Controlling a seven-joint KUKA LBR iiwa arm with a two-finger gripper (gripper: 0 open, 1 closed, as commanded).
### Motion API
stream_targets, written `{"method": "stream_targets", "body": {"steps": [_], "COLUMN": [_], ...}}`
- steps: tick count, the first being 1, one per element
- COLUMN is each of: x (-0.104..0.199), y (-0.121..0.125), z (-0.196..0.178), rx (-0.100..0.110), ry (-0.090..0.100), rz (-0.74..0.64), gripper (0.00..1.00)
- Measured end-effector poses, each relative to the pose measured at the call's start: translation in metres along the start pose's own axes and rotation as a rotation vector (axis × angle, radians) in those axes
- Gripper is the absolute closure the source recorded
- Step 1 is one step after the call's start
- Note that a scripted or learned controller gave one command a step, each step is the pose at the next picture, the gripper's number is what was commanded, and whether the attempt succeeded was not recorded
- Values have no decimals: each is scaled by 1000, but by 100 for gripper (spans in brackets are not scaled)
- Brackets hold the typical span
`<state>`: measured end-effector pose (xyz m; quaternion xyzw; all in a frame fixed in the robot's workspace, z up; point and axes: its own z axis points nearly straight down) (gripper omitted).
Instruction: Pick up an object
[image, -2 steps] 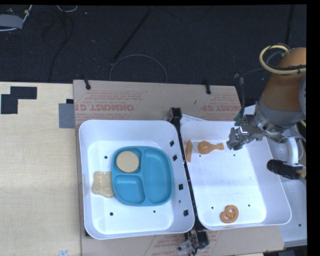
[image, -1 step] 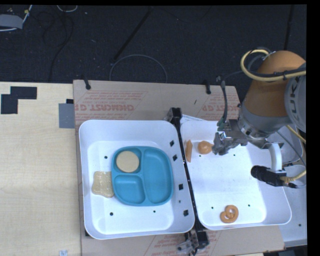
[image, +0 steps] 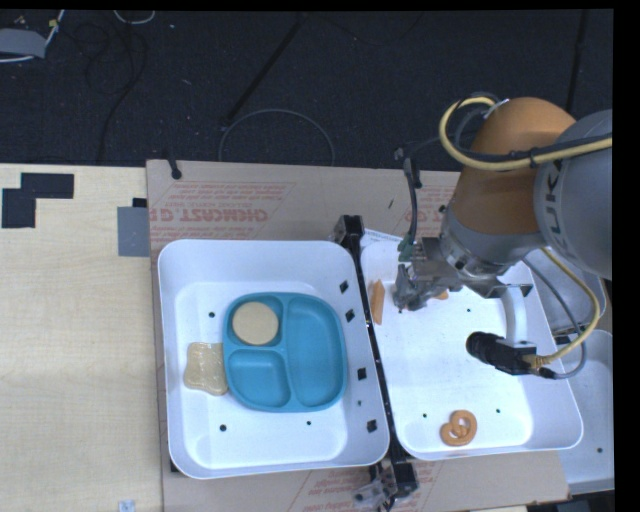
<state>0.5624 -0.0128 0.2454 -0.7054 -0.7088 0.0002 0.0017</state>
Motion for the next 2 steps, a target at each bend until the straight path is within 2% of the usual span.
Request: {"method": "stream_targets", "body": {"steps": [1,2], "x": [51,99], "y": [-1,-14], "z": [13,25], "rx": [3,3], "ry": [-1,-1], "rz": [1,1], "gripper": [100,100]}}
